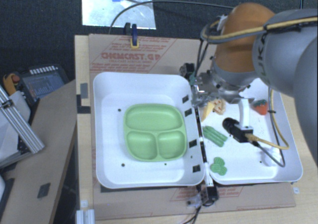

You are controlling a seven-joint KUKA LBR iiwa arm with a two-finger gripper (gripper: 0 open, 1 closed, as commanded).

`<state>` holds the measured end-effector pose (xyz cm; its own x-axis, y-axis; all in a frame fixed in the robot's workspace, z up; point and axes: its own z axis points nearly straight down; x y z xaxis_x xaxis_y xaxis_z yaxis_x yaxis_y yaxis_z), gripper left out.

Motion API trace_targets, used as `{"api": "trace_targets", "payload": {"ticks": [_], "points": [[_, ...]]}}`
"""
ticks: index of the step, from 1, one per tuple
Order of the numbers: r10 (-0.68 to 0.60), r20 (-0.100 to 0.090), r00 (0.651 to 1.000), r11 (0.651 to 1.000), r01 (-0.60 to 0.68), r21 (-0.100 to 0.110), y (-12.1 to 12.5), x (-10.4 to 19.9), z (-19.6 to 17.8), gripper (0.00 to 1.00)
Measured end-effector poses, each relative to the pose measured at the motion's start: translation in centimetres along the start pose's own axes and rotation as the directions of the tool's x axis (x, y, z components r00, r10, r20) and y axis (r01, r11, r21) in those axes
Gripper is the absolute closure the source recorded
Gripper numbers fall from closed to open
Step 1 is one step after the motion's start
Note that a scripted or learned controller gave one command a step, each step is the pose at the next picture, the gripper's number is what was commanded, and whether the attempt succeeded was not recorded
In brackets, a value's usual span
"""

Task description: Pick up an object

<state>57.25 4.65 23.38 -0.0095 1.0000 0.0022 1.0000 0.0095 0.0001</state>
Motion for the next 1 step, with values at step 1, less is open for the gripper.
{"api": "trace_targets", "payload": {"ticks": [1], "points": [[0.0,0.0,1.0,1.0,0.0,0.0,-1.08,5.02,1.22,1.0]]}}
